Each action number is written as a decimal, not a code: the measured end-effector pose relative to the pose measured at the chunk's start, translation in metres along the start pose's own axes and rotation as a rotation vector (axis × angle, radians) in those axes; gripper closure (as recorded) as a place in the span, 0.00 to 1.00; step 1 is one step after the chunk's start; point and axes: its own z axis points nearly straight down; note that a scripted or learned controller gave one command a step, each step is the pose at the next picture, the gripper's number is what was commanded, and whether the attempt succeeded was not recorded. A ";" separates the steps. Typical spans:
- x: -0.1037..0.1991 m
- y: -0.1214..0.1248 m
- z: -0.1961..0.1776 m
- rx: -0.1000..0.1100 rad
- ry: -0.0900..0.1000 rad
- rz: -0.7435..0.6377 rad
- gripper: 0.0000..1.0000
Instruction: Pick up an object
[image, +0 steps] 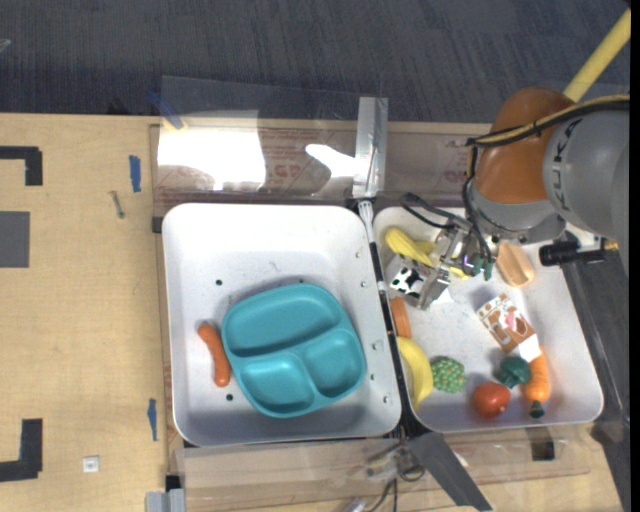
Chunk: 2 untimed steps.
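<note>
Pale wooden bench boards (70, 330) carry two shallow white bins side by side, with dark carpet beyond the far edge. From above, the left bin (200, 240) holds a teal divided tray (292, 348) lying near its middle, and an orange sausage-shaped toy (214, 353) rests just beside the tray's left edge.

The right bin (575, 375) is crowded. A yellow banana (405, 243) sits in its far left corner, with a black-and-white cow-patterned toy (402, 281) just below it. Along the left wall lie a small orange piece (400, 318) and a second banana (415, 367). Near the front sit a green broccoli (447, 375), a red tomato (490, 399), a carrot (539, 380) and a small printed carton (504, 322). A tan piece (514, 265) lies near the arm.

The grey arm (590, 170) reaches in from the right, and its gripper (440, 275) hangs low over the far left part of the right bin, close to the first banana and the cow toy. How far apart its tips stand, and whether anything is caught there, cannot be made out.
</note>
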 end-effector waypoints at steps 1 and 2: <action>0.001 0.001 -0.009 0.003 0.000 -0.006 1.00; 0.031 0.039 -0.145 -0.019 -0.070 -0.045 1.00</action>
